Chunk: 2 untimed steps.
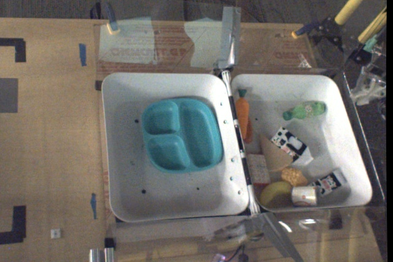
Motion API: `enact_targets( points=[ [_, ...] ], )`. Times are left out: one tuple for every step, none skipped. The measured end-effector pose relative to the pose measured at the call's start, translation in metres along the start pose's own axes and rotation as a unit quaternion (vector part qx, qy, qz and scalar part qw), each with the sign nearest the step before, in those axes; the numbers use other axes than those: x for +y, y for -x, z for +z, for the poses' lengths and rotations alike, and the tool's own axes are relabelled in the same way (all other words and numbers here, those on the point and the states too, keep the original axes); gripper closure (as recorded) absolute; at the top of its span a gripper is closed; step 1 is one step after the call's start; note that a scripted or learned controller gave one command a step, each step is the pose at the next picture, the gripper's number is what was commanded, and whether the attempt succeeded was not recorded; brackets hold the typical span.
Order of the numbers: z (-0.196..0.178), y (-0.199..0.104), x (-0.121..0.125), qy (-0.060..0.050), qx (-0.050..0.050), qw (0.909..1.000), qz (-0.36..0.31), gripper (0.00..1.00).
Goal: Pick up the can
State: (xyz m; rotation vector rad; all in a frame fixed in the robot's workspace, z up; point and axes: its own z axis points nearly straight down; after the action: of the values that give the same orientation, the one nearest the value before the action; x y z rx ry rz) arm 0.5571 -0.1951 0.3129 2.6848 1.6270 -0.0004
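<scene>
The can (304,195) is a small pale metal cylinder lying on its side near the front wall of the right bin (350,126). It rests between a yellow fruit (274,194) on its left and a black-and-white carton (330,183) on its right, touching or nearly touching both. Its open end faces left.
The right bin also holds a carrot (244,118) along its left wall, a green bottle (304,110) at the back, a cow-patterned carton (290,144), a tan wedge (273,155) and a small waffle piece (293,177). A teal divided plate (182,134) lies in the left bin (123,181).
</scene>
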Motion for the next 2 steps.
enact_targets(
  points=[
    [-0.123, -0.027, 0.056, 0.0, 0.0, 0.9991, -0.043, 1.0],
    [-0.122, -0.102, 0.048, 0.001, 0.0, 0.9999, -0.014, 1.0]
  ],
)
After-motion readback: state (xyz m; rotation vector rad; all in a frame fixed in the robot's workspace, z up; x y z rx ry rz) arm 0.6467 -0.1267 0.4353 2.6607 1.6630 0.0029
